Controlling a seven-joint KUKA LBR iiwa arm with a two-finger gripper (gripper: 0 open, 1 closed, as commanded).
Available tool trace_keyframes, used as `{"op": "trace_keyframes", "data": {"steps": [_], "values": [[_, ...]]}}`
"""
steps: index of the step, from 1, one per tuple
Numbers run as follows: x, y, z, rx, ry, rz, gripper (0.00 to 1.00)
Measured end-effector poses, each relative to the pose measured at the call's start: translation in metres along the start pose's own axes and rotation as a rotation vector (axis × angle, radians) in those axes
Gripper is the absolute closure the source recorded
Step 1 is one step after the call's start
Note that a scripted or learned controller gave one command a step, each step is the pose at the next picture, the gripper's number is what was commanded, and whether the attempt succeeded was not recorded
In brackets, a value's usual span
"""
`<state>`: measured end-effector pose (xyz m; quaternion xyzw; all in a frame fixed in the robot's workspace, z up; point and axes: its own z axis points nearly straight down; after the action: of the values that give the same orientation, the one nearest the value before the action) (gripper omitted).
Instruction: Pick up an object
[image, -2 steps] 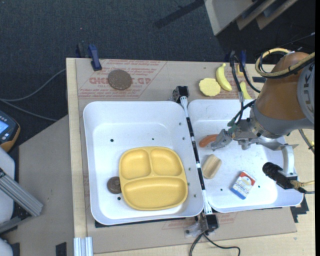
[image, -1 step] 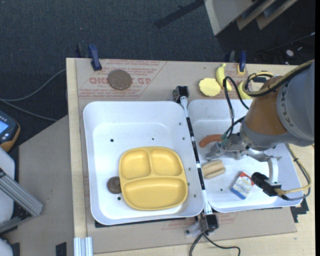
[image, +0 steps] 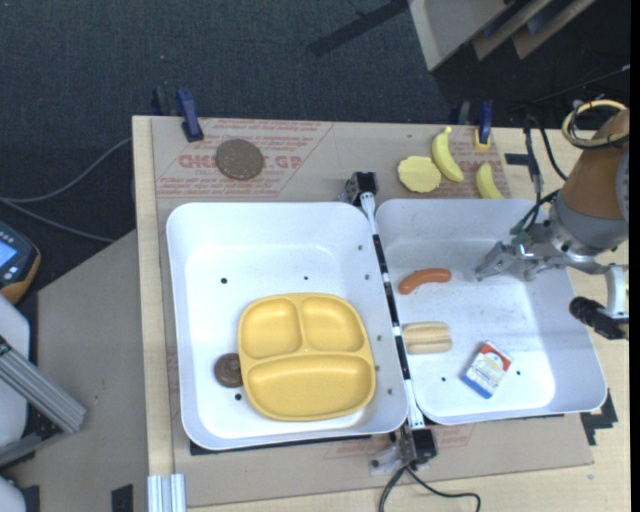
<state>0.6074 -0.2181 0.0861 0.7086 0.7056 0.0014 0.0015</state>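
Dark carpet all round, and on it a plywood bench (image: 300, 150) carrying your two white bins: left bin (image: 200, 260) and right bin (image: 540, 395), touching along a middle seam. I'll place everything off the right bin. Inside it, near its left wall, you have a sausage (image: 425, 281); just below that, hard by the seam, a bun (image: 427, 338); toward its lower middle a small carton (image: 487, 369), red, white and blue, lying tilted. The three sit apart from each other. Your gripper (image: 508, 257) is over the bin's upper right part, fingers spread wide and pointing left, nothing between them; the sausage is nearest it but clearly apart. The arm (image: 598, 190) comes in over the bin's right edge, orange band showing. Above the bin's top edge, on the bare bench, you'll see a yellow chip-like piece (image: 419, 174) and two bananas, banana (image: 448, 156) just right of it and second banana (image: 488, 181) further right. Left of the right bin, the left bin holds a yellow tray (image: 305, 355) with three compartments and a brown disc (image: 228, 370) touching the tray's left edge. A second disc (image: 239, 158) lies on the bench, well up and left.
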Motion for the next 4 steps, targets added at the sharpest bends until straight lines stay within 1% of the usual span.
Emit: {"op": "trace_keyframes", "data": {"steps": [1,2,3,4], "values": [[0.076,0.063,0.001,-0.003,0.0,-0.013,0.0],[0.089,0.005,0.002,0.01,0.002,-0.003,0.0],[0.127,0.001,0.001,0.007,0.002,-0.007,0.0],[0.123,-0.009,0.001,0.007,0.001,-0.004,0.0]]}}
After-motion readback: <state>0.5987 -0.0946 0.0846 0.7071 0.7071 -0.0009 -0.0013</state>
